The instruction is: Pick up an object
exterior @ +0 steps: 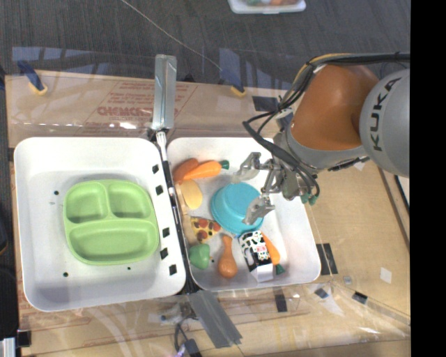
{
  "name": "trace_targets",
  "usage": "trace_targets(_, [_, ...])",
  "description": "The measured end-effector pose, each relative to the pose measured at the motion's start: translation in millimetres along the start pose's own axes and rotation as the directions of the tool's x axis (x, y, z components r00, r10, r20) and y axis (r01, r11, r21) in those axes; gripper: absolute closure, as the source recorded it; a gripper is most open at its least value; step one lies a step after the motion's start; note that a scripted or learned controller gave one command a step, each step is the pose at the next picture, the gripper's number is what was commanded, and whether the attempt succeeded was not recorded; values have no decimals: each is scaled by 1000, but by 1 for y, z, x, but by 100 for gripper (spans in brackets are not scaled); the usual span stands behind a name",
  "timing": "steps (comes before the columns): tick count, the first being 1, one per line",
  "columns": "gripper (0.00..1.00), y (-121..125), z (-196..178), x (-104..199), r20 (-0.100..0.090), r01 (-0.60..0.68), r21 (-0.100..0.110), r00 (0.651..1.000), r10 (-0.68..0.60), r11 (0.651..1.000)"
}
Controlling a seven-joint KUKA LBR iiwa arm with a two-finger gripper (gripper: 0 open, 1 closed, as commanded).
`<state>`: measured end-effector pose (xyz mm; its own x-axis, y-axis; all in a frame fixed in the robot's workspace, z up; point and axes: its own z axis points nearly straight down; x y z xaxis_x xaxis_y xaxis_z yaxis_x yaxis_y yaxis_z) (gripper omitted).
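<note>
Apparently mid-approach, the metal two-finger end effector (259,187) hovers spread and empty over the round blue plastic bowl (235,204); next it should descend onto the rim and close.

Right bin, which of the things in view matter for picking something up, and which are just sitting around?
For the job:
end effector, over the blue bowl
carrot
milk carton
green pepper
pizza slice
right bin, which holds them

Lying about:
green plate in the left bin
tray at the top edge
</note>
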<state>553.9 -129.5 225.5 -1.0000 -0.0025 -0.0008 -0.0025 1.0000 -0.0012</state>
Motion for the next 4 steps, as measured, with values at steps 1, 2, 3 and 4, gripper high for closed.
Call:
trace_targets(1, [0, -26, 100, 2, 38, -139, 2, 990, 139, 990])
trace_targets(2, [0, 5, 94, -2, 15, -48, 1, 999, 48, 999])
trace_targets(3, [0, 5, 112, -54, 39, -370, -11, 928, 370, 929])
trace_targets(4, [0, 21, 112, -82, 0, -634, 0, 774, 634, 774])
